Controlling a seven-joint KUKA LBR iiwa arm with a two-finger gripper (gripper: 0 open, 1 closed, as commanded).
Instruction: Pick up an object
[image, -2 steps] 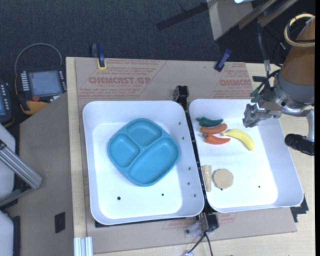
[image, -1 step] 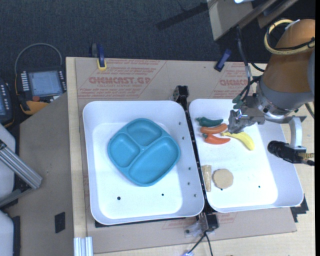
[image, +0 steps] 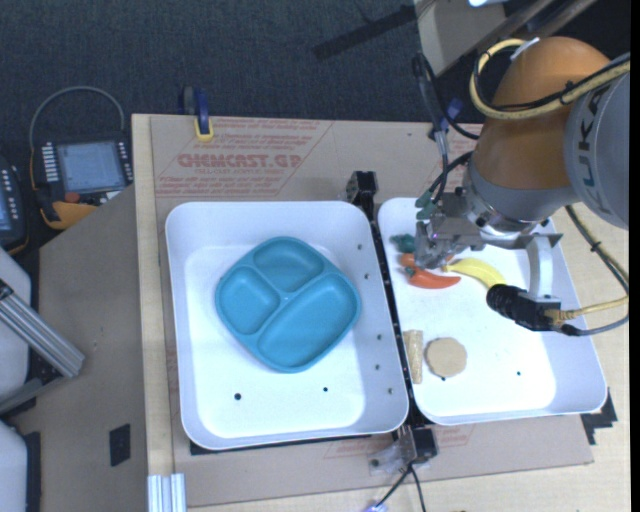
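My gripper (image: 436, 250) hangs low over the far left part of the right bin (image: 500, 395). Directly beneath it lie a red-orange pepper-like piece (image: 434, 279) and a small orange piece (image: 408, 262). A green piece (image: 403, 242) sits just to the gripper's left. A yellow banana (image: 478, 270) lies just to the right of the gripper. Nearer the front of the same bin rest a round tan cookie (image: 446, 357) and a tan cracker stick (image: 413, 355). The gripper body hides the fingertips.
The left bin (image: 200, 390) holds a blue divided plate (image: 287, 302) in its middle. A ridge (image: 388, 300) separates the two bins. The right bin's front right area is bare white floor.
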